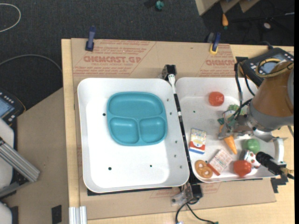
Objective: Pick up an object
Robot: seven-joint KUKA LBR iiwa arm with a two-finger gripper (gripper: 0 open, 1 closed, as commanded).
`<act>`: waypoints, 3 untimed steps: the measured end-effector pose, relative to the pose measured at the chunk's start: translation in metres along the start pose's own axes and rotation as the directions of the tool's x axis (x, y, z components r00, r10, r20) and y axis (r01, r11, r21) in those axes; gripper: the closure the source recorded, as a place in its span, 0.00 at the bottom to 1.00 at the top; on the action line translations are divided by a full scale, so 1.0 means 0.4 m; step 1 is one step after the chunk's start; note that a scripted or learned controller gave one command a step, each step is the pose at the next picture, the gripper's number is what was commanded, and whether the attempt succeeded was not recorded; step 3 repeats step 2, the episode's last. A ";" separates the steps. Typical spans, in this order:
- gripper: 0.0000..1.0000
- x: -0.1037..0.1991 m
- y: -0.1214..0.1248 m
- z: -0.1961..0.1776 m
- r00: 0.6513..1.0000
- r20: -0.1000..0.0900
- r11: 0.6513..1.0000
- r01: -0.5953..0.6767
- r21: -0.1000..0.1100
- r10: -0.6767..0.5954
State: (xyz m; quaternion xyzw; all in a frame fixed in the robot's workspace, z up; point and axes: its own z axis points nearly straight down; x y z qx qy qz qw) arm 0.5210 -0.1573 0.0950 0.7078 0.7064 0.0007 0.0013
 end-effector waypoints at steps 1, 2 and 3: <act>1.00 0.316 0.230 -0.242 1.000 -0.004 1.000 0.018 -0.015 -0.018; 1.00 0.507 0.371 -0.281 1.000 -0.003 1.000 0.011 -0.006 -0.011; 1.00 0.507 0.371 -0.281 1.000 -0.003 1.000 0.011 -0.006 -0.011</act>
